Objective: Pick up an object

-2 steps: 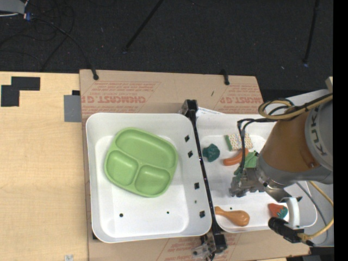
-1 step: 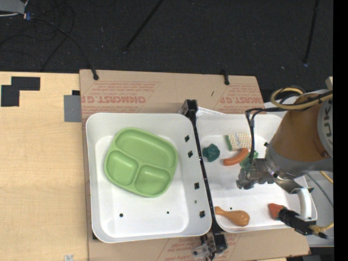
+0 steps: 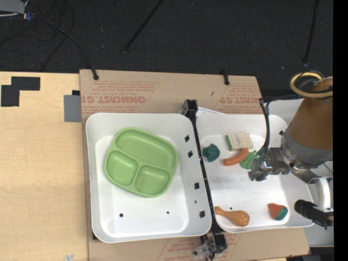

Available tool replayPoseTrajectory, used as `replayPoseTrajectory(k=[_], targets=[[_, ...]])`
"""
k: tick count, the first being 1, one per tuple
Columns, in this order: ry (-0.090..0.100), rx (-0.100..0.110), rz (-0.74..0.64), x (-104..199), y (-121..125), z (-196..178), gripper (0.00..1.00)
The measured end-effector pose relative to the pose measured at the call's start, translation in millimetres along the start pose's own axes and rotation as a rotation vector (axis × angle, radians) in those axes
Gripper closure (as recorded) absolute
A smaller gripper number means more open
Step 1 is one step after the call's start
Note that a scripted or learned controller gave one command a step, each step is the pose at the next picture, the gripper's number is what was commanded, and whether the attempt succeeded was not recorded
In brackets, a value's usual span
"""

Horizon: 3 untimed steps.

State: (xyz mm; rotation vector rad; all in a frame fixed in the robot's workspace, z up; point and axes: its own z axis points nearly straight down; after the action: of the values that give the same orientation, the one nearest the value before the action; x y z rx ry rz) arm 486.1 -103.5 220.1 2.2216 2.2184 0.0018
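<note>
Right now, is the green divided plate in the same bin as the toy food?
No: the green divided plate lies in the left bin.

The gripper [image 3: 260,170] hung low in the right bin [image 3: 247,200]. Just to its left, an orange sausage [image 3: 235,158] and a green piece [image 3: 248,160] crowded it, with a patterned block [image 3: 240,141] above them and a teal lump [image 3: 211,153] farther left. Below the gripper lay bare white floor, bounded lower down by a drumstick [image 3: 234,216] and a strawberry [image 3: 278,211]. The divider [image 3: 199,167] walled off the left.
</note>
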Motion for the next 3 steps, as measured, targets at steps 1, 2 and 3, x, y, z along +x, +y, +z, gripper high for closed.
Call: replayPoseTrajectory(k=[1,2,3], targets=[[0.0,0.0,-0.002,-2.0,0.8,-42.1,1.0],[0.002,0.005,-0.005,39.4,14.1,-38.2,1.0],[0.002,0.006,-0.005,79.5,38.8,-22.6,1.0]])
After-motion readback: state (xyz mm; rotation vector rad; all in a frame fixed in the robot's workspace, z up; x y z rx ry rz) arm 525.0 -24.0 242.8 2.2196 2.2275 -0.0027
